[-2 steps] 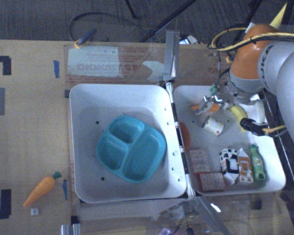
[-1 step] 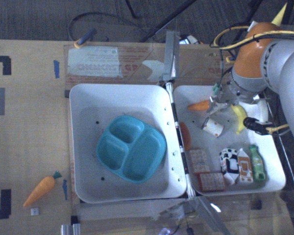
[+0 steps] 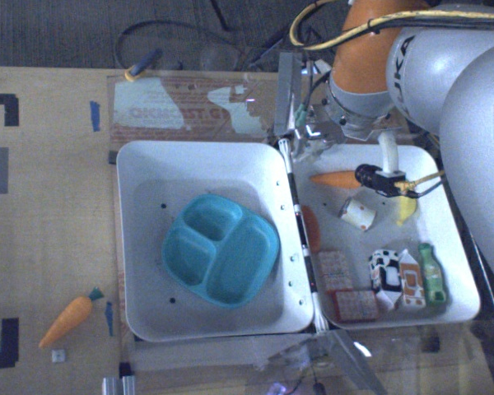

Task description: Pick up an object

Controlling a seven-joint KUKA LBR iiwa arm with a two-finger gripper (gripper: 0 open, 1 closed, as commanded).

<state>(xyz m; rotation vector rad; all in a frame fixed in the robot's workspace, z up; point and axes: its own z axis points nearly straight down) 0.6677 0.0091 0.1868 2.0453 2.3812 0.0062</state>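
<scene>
Over the far end of the right bin (image 3: 449, 257), the gripper (image 3: 323, 130) hangs just beside an orange toy carrot (image 3: 337, 180), probably the easiest pick there; whether it is open or closed cannot be told, and it visibly holds nothing.

This looks like a robot lab. A big grey arm (image 3: 453, 72) reaches in at two o'clock over white bins (image 3: 140, 167) on a wooden bench (image 3: 49, 220). Black tape marks (image 3: 2, 109) sit at nine o'clock. Cables (image 3: 158, 23) lie on the dark floor (image 3: 66, 15) at twelve o'clock.
</scene>
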